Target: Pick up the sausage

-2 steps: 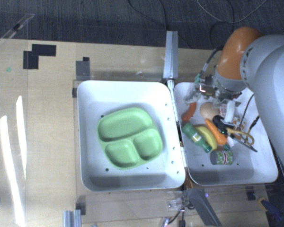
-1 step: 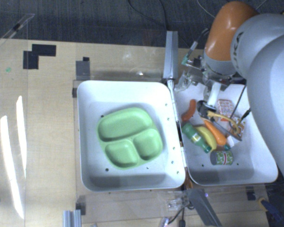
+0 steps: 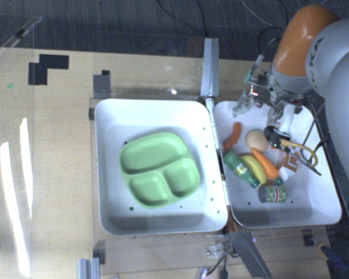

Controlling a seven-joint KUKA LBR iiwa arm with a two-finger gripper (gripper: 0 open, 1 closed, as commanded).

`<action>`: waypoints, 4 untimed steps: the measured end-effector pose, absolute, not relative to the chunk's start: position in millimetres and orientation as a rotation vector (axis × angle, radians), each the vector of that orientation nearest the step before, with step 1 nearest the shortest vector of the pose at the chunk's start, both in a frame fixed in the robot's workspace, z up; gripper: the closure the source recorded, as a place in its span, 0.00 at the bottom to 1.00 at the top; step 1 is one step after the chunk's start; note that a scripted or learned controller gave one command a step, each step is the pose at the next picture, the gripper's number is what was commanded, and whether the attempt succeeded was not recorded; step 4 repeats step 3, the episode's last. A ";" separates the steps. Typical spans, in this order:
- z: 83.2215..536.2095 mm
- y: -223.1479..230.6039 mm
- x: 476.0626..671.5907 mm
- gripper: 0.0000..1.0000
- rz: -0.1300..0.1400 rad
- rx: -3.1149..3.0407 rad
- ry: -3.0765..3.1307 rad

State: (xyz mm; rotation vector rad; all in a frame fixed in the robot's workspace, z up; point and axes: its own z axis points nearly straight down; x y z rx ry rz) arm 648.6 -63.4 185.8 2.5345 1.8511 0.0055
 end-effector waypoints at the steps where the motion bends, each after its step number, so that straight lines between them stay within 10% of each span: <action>1: 85.5 -83.9 668.3 0.00 -0.002 2.605 1.760; 2: 99.3 -81.6 671.9 1.00 0.013 2.593 1.764; 3: 220.3 -48.2 670.2 1.00 0.008 2.130 2.303; 4: 220.3 -48.2 670.2 1.00 0.008 2.130 2.303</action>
